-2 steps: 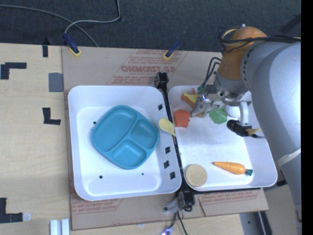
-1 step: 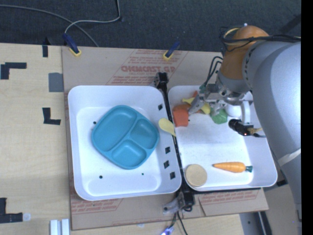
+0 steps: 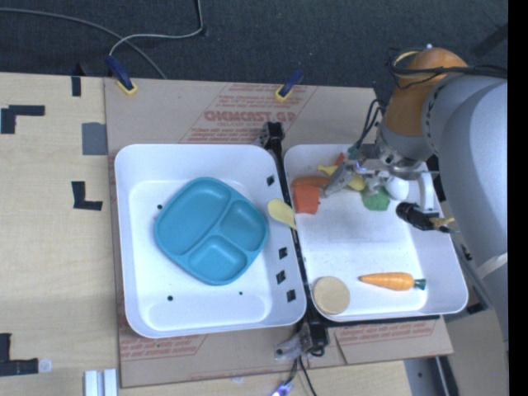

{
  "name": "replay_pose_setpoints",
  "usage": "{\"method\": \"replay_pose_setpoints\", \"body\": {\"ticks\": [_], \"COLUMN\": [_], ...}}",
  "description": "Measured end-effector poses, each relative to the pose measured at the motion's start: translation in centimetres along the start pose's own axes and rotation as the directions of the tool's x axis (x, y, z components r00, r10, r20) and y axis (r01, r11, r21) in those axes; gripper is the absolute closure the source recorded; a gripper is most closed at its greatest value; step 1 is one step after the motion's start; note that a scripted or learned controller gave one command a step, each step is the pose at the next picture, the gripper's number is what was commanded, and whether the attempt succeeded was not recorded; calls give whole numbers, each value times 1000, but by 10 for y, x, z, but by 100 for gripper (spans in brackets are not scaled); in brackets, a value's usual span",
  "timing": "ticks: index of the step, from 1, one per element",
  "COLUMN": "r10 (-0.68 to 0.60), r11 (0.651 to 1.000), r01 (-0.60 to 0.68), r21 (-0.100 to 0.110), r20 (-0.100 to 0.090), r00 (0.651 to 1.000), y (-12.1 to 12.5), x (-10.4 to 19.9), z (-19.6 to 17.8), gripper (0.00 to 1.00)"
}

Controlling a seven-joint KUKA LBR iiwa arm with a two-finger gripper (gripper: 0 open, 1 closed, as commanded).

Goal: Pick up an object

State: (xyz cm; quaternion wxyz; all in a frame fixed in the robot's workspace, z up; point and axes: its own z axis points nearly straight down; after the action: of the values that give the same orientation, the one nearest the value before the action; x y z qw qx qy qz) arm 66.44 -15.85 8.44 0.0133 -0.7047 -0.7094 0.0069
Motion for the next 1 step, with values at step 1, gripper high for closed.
{"method": "replay_pose_setpoints", "body": {"ticks": [1], "r10": [1], "r11": [1000], "r01": [-1], "r21": [-6], "r20": [2], "r00": [1000], "y": [0], "x": [-18], "z": [0], "gripper": [0]}}
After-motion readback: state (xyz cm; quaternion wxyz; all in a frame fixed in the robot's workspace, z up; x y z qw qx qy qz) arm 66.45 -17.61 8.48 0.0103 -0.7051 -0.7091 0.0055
